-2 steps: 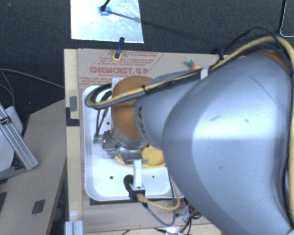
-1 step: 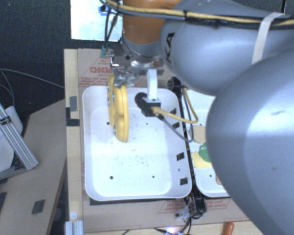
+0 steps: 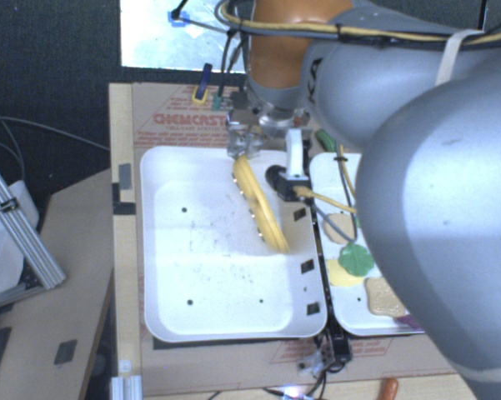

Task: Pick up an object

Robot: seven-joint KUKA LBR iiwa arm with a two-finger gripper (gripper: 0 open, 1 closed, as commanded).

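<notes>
The task's thing is most likely the yellow banana-shaped object (image 3: pixel 261 207), long and slightly curved, with ridges along its back. It is in the left bin (image 3: pixel 162 248), near that bin's right wall, and it hangs or leans at a slant — its upper end is just under the gripper (image 3: pixel 243 147), its lower end is toward the middle of the bin. The upper end seems to touch the gripper, but I cannot tell whether the gripper is clenched on it or released, because the wrist hides this part.

I judge that the object is a light plastic toy, hollow and quite stiff, with a smooth and rather slippery skin. A hold at the very tip may let it swing or slide out; a hold across the narrow body closer to the middle would be more steady, in my opinion.

The left bin is white plastic, shallow, with rounded corners, some dark specks and scratches on the floor. In the right bin (image 3: pixel 358 323) lie a green round piece (image 3: pixel 357 260), a pale yellow flat piece (image 3: pixel 342 277) and a tan piece like a biscuit (image 3: pixel 385 298). Both bins stand on a brown cardboard-like surface (image 3: pixel 175 119) with red letters.
</notes>
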